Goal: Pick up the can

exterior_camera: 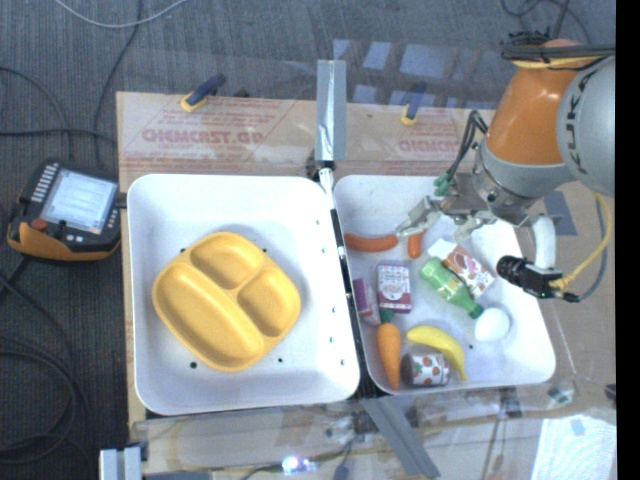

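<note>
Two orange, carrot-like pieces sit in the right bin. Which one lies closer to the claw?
The small orange piece just below the claw, at the sausage's right end. The bigger carrot lies far down the bin, beside the banana.

Tabletop (220, 138), brown board: two white bins (150, 368) side by side; blue-yellow clamps (203, 91) at far edge.

I cannot tell how the gripper (428, 211) fingers stand; they are small and blurred against the right bin (385, 200). The arm (560, 118) is cut off by the right edge. It hides the bin's far right corner. The can (424, 369) label is too small for me to read; the same applies to the carton (394, 287). The pendant (66, 211) screen is unreadable. A metal frame (400, 438) runs off the bottom edge.
</note>
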Robot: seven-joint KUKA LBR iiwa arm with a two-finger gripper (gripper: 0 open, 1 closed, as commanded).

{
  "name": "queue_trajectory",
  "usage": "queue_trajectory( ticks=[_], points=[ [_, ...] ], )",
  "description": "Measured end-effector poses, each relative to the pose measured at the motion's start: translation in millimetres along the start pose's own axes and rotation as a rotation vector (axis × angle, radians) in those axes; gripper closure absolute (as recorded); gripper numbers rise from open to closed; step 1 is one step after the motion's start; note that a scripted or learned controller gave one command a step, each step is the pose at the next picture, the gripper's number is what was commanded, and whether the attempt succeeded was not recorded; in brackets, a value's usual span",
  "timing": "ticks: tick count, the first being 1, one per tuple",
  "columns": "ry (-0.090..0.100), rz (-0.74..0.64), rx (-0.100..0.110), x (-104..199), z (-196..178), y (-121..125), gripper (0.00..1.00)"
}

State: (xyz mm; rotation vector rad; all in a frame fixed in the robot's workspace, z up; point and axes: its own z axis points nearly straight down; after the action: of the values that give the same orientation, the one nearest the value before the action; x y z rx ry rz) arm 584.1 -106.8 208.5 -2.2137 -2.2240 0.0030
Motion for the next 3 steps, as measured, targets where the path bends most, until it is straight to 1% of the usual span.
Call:
queue_trajectory(
  ticks=[1,2,3],
  points=[
    [-0.002,-0.101,-0.001,-113,42,-32,0.0],
    [0.002,-0.184,-0.009,-111,106,-13,0.0],
    [-0.007,-0.184,-0.04,-109,110,-27,0.0]
  ],
)
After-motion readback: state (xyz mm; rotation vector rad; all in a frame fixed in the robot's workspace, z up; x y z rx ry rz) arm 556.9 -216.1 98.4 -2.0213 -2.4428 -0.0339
